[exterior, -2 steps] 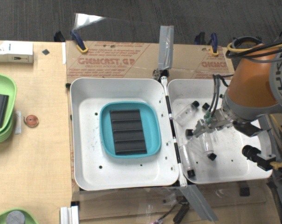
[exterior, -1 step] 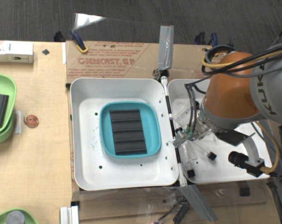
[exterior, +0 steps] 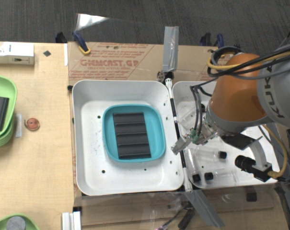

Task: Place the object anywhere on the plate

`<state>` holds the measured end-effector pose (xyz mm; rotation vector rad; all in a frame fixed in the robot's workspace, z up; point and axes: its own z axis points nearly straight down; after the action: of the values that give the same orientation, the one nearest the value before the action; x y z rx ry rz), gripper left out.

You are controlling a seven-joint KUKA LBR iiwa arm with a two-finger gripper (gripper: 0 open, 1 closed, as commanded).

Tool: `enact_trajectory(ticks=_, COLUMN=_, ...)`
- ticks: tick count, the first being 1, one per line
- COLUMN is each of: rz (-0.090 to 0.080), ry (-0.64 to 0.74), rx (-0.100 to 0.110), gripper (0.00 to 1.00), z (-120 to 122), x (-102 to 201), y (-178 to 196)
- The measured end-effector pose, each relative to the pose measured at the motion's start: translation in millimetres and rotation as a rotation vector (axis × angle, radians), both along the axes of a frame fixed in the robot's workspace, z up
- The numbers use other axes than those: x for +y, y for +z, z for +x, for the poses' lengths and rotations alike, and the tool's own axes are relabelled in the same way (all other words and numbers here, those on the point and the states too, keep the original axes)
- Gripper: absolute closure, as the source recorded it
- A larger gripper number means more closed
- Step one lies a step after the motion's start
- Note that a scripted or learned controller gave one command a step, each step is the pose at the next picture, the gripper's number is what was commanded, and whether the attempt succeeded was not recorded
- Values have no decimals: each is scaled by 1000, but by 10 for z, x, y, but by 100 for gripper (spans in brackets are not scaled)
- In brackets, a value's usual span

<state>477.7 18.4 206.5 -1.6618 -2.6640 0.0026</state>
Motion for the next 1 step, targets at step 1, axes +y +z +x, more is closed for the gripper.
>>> enact_trajectory(ticks=1, rz=-1, ry=12, rx=-1, gripper=0, z=482, x=270, y=422)
